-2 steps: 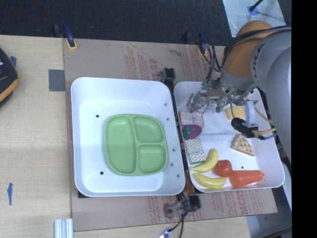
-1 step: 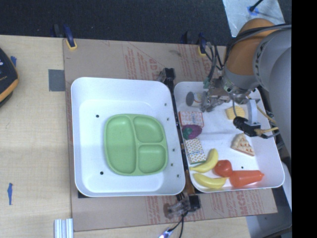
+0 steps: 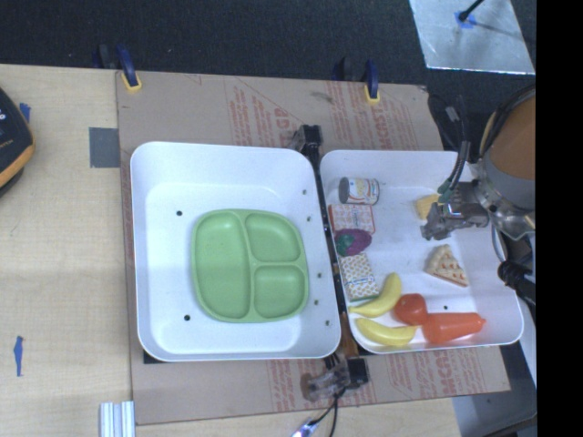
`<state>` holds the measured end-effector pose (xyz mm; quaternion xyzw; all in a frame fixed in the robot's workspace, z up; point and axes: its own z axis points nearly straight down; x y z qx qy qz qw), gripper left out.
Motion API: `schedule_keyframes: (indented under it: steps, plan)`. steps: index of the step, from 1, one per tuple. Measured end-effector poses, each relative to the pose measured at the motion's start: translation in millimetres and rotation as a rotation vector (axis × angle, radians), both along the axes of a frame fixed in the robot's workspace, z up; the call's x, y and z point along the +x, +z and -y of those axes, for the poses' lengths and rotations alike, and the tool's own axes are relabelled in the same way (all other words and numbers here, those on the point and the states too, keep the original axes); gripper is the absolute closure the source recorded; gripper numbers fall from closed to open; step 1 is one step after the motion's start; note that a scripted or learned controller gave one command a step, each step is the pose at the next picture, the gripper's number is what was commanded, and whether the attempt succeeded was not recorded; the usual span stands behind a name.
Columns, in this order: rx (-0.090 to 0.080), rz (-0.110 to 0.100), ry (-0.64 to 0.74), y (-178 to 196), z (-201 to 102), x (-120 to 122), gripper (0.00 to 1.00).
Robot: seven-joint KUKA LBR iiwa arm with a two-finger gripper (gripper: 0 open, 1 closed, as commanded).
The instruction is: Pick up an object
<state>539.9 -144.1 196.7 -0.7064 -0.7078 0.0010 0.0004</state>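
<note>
Since food toys crowd right bin (image 3: 510, 335), claw (image 3: 438, 226) hangs above pizza slice (image 3: 446, 266), beside yellow piece (image 3: 425, 207); opening unclear, nothing visibly held.

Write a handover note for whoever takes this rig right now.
End effector: low in the right bin, between the yellow piece and the wedge; nothing seen held.
Right bin: can, bananas, tomato, carrot, purple item, two packets.
Left bin: green tray.
Done: nothing picked.
Left: grasp and lift one object.
</note>
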Motion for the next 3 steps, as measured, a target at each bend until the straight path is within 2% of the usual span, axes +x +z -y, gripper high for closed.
schedule_keyframes:
  steps: [1, 2, 3]
  plan:
    - [0.001, -0.003, 0.002, -7, -25, -49, 1.0]
    - [0.001, -0.002, 0.001, -7, -25, -49, 0.0]
    - [0.001, 0.004, 0.003, -103, -35, -62, 0.0]
